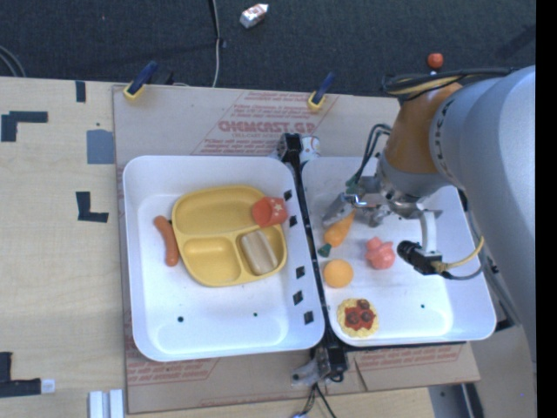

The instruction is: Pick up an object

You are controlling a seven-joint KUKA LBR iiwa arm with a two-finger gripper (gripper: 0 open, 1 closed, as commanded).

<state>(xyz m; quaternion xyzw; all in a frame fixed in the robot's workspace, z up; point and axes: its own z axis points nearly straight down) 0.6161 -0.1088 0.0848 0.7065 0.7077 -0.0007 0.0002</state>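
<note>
While the arm hangs over the right bin (470,316), the claw (348,209) sits low at that bin's upper left, right by the divider between the two bins. Its tip is at the top end of the carrot (339,229), the orange tapered piece lying slantwise; looks like contact, or close to it. Can't tell from this angle whether the claw is spread or pressed together, and I see nothing clearly pinched between its tips, so no confirmed hold. My read: this is the reach/close step of the pick, carrot as target, not lifted. Other candidates in the same bin: a pink toy (379,253) just right of the carrot, an orange ball (338,273) below it, a small pizza-like disc (357,317) near the front edge. Left bin (144,312) holds a yellow divided plate (204,218) with a red piece (270,211) on its rim, a bread-like piece (258,251) in one compartment, and a sausage (166,239) on the bin floor beside the plate. Next move needs: claw tips either side of the carrot's narrow body, square to its slant, then close and lift straight. Risks, as I judge it: the carrot lies close to the bin wall, so one tip has little room, and a tapered shape may squirt out.
</note>
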